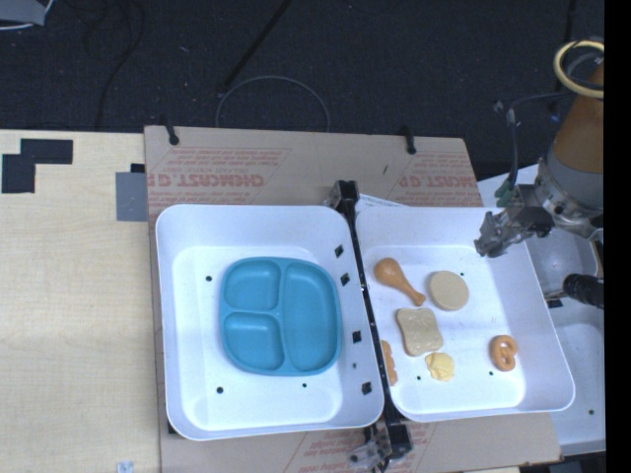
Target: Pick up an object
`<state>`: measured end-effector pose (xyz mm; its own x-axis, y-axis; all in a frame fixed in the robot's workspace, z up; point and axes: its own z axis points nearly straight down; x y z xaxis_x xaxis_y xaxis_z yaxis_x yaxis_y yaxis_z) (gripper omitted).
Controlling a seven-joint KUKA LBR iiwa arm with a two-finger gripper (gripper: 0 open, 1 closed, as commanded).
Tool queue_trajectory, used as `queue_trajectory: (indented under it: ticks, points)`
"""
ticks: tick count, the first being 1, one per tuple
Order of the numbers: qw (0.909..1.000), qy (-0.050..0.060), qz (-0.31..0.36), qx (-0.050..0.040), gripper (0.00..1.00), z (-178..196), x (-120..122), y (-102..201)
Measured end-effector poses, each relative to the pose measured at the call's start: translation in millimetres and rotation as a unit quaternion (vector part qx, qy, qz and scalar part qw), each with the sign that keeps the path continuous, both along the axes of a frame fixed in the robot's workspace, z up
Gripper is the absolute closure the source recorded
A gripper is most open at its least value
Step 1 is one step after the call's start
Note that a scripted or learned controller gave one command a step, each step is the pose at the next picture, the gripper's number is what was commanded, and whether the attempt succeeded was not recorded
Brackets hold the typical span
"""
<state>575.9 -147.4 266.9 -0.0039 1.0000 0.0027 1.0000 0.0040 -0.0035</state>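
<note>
The right bin (537,294) holds several toy foods: a chicken drumstick (397,279), a round tan cookie (448,291), a slice of bread (420,330), a small yellow piece (440,367), a pretzel (504,352) and an orange piece (388,362) by the left wall. My gripper (496,239) hangs over the bin's far right corner, up and to the right of the cookie and apart from every item. Nothing shows between its fingers.
The left bin (187,254) holds a blue divided plate (278,315). A black divider (357,294) runs between the two bins. Cardboard (296,170) lies under both, and a wooden bench top (69,313) spreads to the left. The arm (582,136) stands at the right edge.
</note>
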Motion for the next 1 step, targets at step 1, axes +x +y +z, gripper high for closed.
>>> queue_trajectory:
  ticks: [1]
  points:
    - [1.0000, 0.001, 0.000, 0.0000, 1.00, -13.2, -4.6, 49.0]
